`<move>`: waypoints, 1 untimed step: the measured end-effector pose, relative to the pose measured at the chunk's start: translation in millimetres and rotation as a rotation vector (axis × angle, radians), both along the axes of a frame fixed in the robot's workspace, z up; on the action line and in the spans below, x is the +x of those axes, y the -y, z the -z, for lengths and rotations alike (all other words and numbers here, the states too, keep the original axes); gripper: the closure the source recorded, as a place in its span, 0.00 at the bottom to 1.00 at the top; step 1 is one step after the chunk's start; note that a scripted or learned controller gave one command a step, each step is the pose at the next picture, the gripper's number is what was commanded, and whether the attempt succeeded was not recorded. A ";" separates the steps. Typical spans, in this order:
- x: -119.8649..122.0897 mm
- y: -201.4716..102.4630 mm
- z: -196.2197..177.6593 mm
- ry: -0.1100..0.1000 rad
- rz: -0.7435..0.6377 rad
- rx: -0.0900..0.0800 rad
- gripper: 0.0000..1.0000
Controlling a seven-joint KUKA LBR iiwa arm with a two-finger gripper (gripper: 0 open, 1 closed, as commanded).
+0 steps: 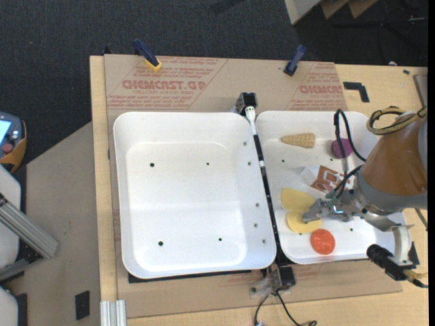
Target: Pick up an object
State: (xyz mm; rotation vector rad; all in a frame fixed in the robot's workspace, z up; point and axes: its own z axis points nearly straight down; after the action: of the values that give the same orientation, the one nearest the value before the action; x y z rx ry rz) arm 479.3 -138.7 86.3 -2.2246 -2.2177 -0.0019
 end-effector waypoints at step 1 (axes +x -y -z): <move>68.5 43.2 0.6 0.006 -0.004 -0.006 0.00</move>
State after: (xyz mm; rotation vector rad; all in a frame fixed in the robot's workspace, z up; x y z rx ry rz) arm 547.8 -181.9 85.7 -2.2264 -2.2281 -0.0026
